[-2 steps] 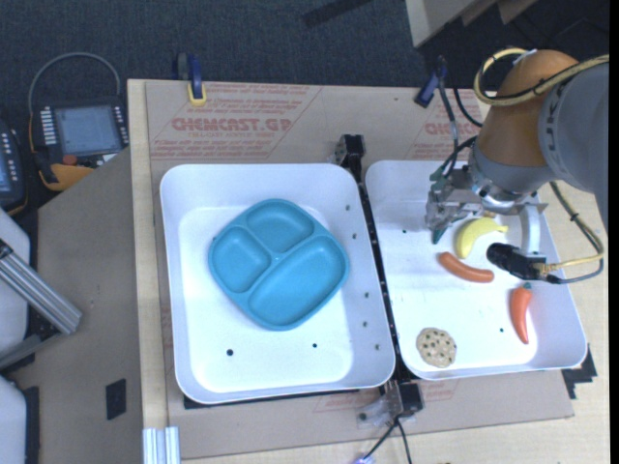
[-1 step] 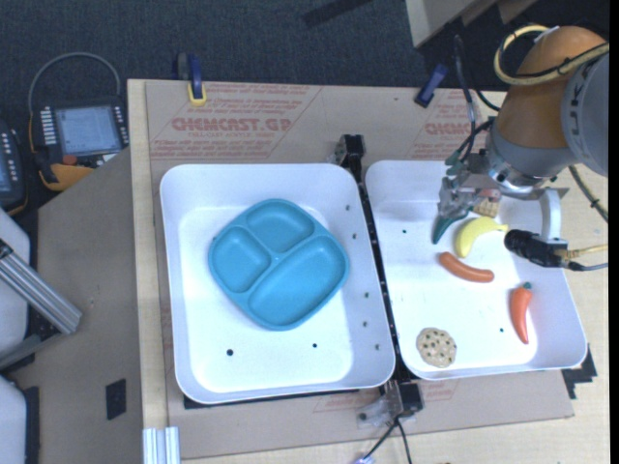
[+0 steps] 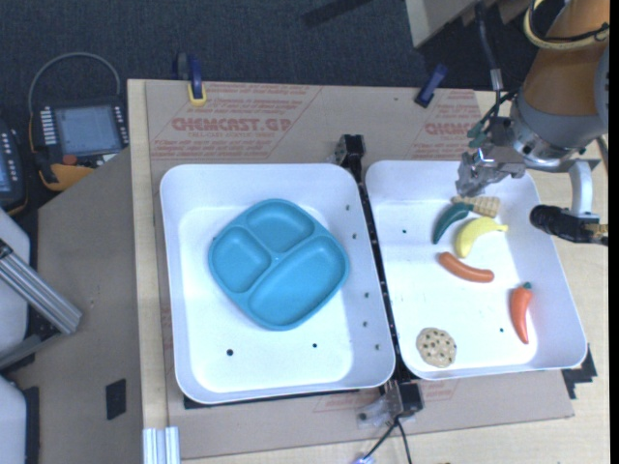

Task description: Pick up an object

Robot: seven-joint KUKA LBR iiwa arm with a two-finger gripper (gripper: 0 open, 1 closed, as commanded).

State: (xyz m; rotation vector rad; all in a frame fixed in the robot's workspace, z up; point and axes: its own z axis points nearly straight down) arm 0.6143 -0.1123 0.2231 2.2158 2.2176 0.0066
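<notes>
The right bin holds a yellow banana, a dark green pepper-like piece, a tan cracker, a red-orange sausage, an orange carrot and a round cookie. My gripper hangs over the far part of this bin, just above the cracker and the green piece. Nothing shows between its fingers.
The left bin bears a blue divided plate. A black clamp sits at the far end of the gap between the bins. A small screen device lies off the bench at the left.
</notes>
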